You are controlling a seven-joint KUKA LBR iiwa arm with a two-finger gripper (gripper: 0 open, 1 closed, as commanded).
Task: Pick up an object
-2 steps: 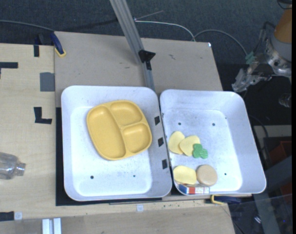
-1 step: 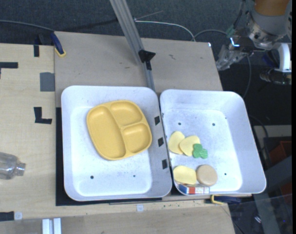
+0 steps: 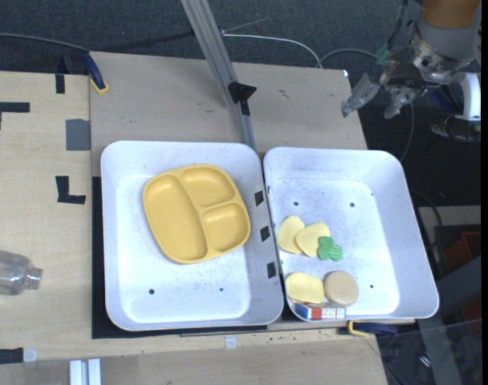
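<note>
Objects for picking lie bunched in the near part of the right bin (image 3: 388, 215): pale yellow pieces (image 3: 302, 237), a small green piece (image 3: 331, 250), another yellow piece (image 3: 305, 287) and a tan round one (image 3: 340, 287), while the left bin (image 3: 124, 215) carries a yellow divided plate (image 3: 197, 212). From where I stand the tool (image 3: 380, 96) hangs high beyond the right bin's far edge, fingers spread apart with nothing between them, touching nothing. I'd judge this the approach step: the arm must swing over the cluster, line up on one piece, then descend

Matt yellow plastic tray (image 3: 197, 212) in a speckled white plastic bin (image 3: 124, 295).
</note>
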